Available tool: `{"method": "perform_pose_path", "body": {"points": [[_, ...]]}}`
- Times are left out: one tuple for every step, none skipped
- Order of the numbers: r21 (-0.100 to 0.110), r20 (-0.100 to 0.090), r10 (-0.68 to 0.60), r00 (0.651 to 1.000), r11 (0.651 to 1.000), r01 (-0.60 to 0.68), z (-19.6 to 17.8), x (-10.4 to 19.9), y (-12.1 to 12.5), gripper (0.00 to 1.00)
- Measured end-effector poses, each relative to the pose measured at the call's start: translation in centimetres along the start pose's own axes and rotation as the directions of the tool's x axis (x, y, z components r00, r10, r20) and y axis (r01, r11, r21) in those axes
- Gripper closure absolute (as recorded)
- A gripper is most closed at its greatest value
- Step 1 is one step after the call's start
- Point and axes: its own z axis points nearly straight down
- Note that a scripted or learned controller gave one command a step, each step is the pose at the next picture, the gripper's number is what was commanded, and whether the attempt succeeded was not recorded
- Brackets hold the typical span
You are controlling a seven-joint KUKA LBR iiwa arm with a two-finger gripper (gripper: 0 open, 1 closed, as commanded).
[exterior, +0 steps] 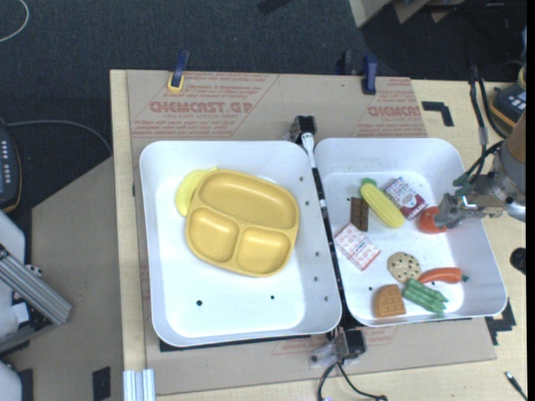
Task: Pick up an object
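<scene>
From the camera fixed above the worktop (251,98), you look down on two shallow white bins set side by side. The left bin (167,291) carries a yellow divided tray (242,222), its three compartments bare, and a yellow plate (185,192) pokes out from under the tray's left edge, most of it hidden.

The right bin (393,150) holds the small things. A yellow corn cob (381,204) lies near the middle, just beside a dark brown bar (359,214). A red-and-white packet (405,195) sits to the cob's right, and a second red-checked packet (357,246) lies below the bar. Toward the near edge you find a speckled round cookie (404,266), a brown bread-like piece (388,301), a green pod (424,296) and a thin red-orange strip (440,276); what the strip is stays hard to make out.

The arm enters from the right, largely cut off by the frame. Its hand (452,210) is low over the right bin's far right side, touching or just over a red round object (430,220) that it partly covers. You cannot tell whether the hand is open, closed or gripping, since the fingers blur into the arm's grey body.
</scene>
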Motion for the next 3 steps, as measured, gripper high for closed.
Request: {"method": "perform_pose_path", "body": {"points": [[0.001, -0.001, -0.002, 1.000, 1.000, 0.002, 1.0, 3.0, 3.8, 1.00], [0.000, -0.001, -0.003, 1.000, 1.000, 0.003, 1.4, 7.1, 8.2, 1.00], [-0.002, -0.001, -0.003, 1.000, 1.000, 0.003, -0.3, 10.4, 13.0, 1.00]]}}
